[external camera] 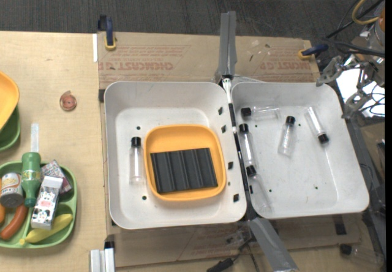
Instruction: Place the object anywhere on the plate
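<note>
Clear-plastic tube lying near-to-far in right bin, right of yellow plate; gripper state impossible to tell.

A clear vial with a black cap lies flat in the left bin, just beside the left rim of the orange plate with its dark ribbed centre.
</note>
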Controlling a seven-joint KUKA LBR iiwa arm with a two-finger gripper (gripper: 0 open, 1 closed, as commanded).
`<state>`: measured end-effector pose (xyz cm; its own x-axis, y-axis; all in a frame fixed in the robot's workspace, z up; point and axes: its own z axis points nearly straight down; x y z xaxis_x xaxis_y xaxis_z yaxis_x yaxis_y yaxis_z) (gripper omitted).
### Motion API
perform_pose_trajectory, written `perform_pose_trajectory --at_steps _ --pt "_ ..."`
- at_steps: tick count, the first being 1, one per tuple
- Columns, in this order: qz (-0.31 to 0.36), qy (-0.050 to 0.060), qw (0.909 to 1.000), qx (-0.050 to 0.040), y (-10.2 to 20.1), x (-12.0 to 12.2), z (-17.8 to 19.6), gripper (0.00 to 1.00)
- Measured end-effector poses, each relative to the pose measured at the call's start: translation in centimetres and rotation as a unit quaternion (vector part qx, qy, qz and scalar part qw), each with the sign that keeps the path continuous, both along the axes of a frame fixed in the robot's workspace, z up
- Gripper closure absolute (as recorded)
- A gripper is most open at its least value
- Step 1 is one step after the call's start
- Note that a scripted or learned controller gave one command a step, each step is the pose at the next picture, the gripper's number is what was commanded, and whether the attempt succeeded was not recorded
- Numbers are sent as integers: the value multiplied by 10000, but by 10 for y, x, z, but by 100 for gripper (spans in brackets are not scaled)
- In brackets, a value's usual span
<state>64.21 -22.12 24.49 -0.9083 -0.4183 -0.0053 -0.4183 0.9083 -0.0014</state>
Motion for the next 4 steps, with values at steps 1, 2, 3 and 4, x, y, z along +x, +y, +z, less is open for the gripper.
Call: perform_pose_trajectory --at_steps 1,2,3,4 --pt "-14 -33 10000 6 0 1 10 100" --pt "1152 -14 9933 -7 0 18 71 100" --pt "1153 -13 9933 -6 0 18 71 0" --pt "1133 -47 9936 1 0 20 81 100"
